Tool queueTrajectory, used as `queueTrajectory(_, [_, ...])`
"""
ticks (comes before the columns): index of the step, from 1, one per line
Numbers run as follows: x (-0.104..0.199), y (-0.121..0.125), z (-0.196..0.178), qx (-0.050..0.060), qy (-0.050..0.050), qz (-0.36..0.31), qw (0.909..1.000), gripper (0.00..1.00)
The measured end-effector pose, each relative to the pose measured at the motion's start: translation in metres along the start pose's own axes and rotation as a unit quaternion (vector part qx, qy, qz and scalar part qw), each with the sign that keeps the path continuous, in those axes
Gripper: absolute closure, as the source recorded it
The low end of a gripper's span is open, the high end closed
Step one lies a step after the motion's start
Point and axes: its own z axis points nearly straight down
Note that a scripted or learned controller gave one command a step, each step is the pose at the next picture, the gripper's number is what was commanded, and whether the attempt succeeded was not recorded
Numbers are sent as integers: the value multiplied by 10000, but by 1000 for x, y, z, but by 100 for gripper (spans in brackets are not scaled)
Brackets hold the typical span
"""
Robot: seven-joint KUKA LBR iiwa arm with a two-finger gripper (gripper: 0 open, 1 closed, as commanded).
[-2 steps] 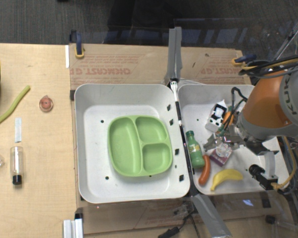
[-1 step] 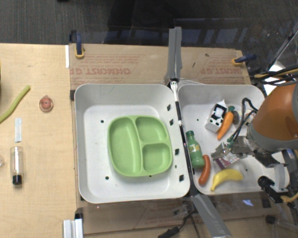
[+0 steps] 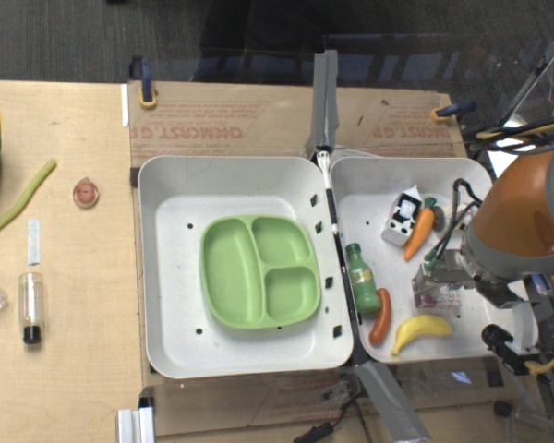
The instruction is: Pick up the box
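You're looking down at a slant on two shallow white bins side by side, so take the right bin [image 3: 351,192] as your landmark. The box [image 3: 403,218], small and white with black markings, lies tilted in the upper middle of that bin, and a carrot [image 3: 420,232] lies just beside its right edge, close enough that you can't tell whether they touch. Below and left of the box, a green bottle [image 3: 358,275] rests along the bin's left wall, with a red sausage-shaped toy [image 3: 380,316] just below it. A banana [image 3: 419,329] lies near the bin's bottom edge, right of the red toy.

The gripper [image 3: 440,280] sits low over the right half of the bin, below and right of the box and just above the banana, well apart from the box. You can't tell whether its fingers are spread or closed, since the hardware there is a blur of grey and clear parts. The arm [image 3: 522,215], with its orange band, covers the bin's right wall.

Left of your landmark, the left bin [image 3: 166,201] holds a green divided plate [image 3: 258,270] in its middle
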Motion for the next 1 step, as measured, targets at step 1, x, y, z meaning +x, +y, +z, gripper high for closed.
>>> queueTrajectory(1, [0, 0, 0, 2, 0, -2, 10000, 0])
